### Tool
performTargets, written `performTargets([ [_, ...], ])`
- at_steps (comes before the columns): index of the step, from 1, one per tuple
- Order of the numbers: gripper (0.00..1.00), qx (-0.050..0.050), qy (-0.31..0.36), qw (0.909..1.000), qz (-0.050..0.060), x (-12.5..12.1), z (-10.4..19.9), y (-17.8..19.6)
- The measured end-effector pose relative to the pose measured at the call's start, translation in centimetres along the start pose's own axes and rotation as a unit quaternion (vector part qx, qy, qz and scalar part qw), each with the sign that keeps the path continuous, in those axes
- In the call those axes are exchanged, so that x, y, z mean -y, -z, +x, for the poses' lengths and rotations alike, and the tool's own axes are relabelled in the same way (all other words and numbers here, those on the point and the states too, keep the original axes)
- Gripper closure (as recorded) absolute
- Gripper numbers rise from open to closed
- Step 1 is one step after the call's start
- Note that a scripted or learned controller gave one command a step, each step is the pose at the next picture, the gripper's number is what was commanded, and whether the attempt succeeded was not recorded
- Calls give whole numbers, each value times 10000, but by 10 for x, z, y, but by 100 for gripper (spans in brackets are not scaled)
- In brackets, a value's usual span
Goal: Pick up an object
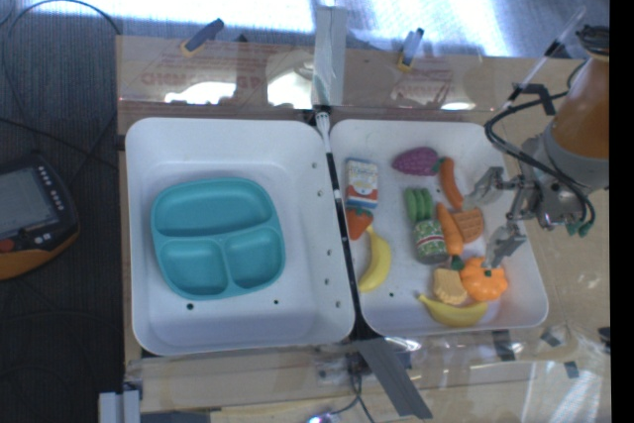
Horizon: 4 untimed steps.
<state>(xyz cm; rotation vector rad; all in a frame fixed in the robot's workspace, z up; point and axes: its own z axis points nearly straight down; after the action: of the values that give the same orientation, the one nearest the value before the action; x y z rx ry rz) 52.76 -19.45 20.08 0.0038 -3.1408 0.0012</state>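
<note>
Over right bin, gripper wide apart, holding nothing. Toy food untouched. Pick not begun.

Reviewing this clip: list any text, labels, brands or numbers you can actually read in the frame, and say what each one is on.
Nothing is legible.
Small carton in the right bin: printed front, too blurred to read.
Green can beside the carrots: label too small to read.
Clear panel behind the bins: faint reddish lettering, unreadable.
Handheld pendant at far left: dark screen, no readable characters.
</note>
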Motion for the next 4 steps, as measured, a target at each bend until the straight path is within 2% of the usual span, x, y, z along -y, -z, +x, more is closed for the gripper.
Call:
performTargets([
  [1,0,112,263,9996,33,23,-16,-93],
  [2,0,191,928,9955,25,21,-20,-101],
  [3,0,85,881,9961,15,-15,9,-110],
  [4,100,76,886,9960,24,-15,8,-101],
])
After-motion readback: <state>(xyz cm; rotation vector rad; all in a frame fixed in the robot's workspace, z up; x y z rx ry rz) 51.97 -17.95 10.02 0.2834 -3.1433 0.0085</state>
